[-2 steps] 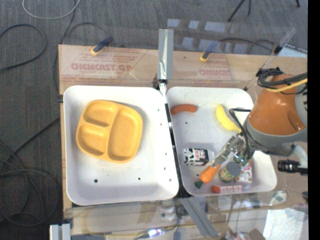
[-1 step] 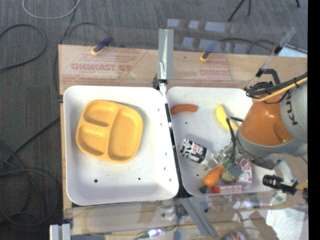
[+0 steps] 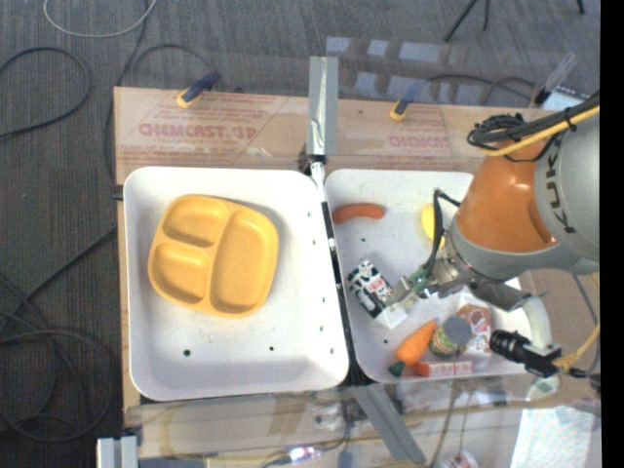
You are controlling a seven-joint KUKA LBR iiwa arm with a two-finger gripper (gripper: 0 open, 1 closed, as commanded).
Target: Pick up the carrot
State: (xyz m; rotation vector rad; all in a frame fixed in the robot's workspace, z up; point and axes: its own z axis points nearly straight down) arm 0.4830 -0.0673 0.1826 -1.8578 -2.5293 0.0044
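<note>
The carrot (image 3: 416, 344) is lying slantwise near the front wall of the right bin (image 3: 363, 349), its green stalk end pointing toward the front left corner and its orange body rising toward the gripper (image 3: 421, 283), which is hanging just above and beyond it. Nothing is touching the carrot from above, so it is resting free on the bin floor, though a small round jar (image 3: 450, 338) is pressing close against its far-right side and a flat printed packet (image 3: 475, 326) is sitting just beyond that. To the gripper's left, a black-and-white cow toy (image 3: 370, 286) is lying on a pale card, and farther up the bin a sausage (image 3: 358, 213) is sitting well apart; a yellow piece (image 3: 430, 221) is peeking out from behind the orange-banded wrist. How far apart the tips are standing cannot be told from this slant, since the wrist is covering much of the tool, and nothing is visibly sitting between them. The step in hand appears to be the approach: the arm is hovering near the target without having closed on it. The next move is probably calling for a short shift toward the front of the bin and a descent over the carrot's thick middle, keeping the tips clear of the jar crowding one side. The left bin (image 3: 195, 359), with its yellow divided tray (image 3: 214, 253), is lying well away from the gripper.
</note>
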